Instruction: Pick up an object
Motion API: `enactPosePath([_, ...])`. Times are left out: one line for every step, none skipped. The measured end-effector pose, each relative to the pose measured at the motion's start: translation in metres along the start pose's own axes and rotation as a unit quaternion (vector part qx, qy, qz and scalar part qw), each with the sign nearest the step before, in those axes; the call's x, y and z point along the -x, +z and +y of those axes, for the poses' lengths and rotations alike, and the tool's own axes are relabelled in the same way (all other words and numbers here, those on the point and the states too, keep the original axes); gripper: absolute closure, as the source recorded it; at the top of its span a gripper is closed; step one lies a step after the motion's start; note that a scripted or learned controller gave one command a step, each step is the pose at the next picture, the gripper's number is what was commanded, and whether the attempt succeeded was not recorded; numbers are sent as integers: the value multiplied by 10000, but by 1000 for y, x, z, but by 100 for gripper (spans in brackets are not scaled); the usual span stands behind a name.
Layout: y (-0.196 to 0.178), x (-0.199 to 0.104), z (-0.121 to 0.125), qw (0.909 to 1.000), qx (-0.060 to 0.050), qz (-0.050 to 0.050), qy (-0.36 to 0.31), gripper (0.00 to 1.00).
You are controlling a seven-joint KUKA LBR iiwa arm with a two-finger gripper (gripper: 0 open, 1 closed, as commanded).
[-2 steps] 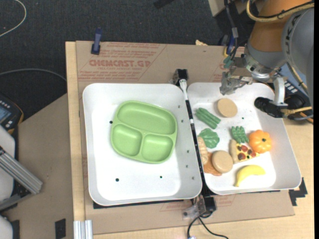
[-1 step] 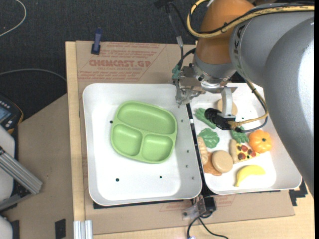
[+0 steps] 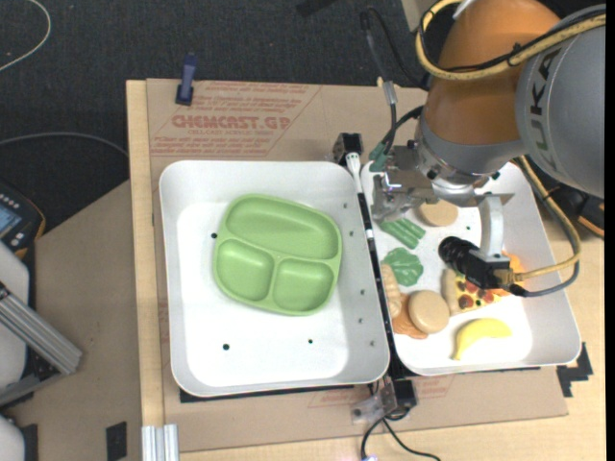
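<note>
Dark carpet-like floor [image 3: 240, 27] spreads up and to the left of the claw [image 3: 404, 195]. A brown cardboard sheet [image 3: 240, 113] printed with red lettering covers the bench to its left and below. A thin white cable [image 3: 29, 8] loops far up-left. A metal rail [image 3: 38, 334], perhaps part of a frame, sits low at the far left.

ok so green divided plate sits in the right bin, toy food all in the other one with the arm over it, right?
Wrong bin. The camera view shows the green divided plate in the left bin. The toy food, such as the banana and the bun, lies in the right bin, and the arm is over that one.
</note>
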State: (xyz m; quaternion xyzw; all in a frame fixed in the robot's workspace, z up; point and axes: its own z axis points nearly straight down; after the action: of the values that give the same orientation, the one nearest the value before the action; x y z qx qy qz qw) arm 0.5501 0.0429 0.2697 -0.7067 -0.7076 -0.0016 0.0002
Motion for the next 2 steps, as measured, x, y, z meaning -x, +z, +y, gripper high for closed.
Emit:
enactPosePath([40, -71, -42, 10000, -53, 1, -32, 100])
enactPosePath([-116, -63, -69, 10000, 82, 17, -3, 100])
